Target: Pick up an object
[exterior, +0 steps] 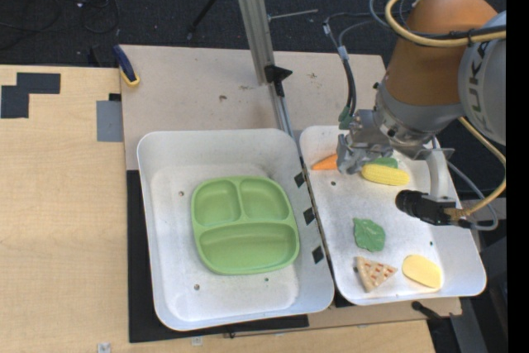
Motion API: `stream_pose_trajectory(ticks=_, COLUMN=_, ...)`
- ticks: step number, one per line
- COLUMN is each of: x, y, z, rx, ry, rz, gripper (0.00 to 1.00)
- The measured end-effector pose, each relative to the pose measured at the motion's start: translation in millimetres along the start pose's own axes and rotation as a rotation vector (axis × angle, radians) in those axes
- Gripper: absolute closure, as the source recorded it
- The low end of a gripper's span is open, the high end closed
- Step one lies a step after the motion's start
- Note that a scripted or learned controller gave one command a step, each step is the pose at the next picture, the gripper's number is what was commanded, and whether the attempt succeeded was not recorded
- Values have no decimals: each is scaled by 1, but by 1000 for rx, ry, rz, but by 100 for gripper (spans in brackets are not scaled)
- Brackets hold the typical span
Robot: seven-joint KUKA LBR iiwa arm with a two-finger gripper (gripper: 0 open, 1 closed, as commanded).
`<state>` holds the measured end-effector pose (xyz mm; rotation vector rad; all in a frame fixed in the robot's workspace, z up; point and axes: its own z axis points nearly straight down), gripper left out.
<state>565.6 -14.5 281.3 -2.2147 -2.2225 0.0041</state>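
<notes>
Hiding carrot [325,164] partly: end effector [354,159].

— What does my arm [450,54] look like from up here?

— I see a bulky grey body with a big rounded orange band above the wrist, and part of a dark printed letter on the grey shell at the right.

— Cables?

— Pale yellowish hoses loop over the orange section, and thin grey leads run down to the metal gripper [355,155], all silvery blocks and brackets.
</notes>
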Motion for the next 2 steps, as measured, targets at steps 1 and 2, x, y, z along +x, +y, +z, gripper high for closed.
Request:
stream_pose_trajectory(ticks=1, x=47, y=-13, z=31, rx=2, ry=0, rz=-1, gripper=100)
stream_pose_trajectory(ticks=2, x=95, y=-30, z=36, rx=1, ry=0, rz=-1, gripper=100)
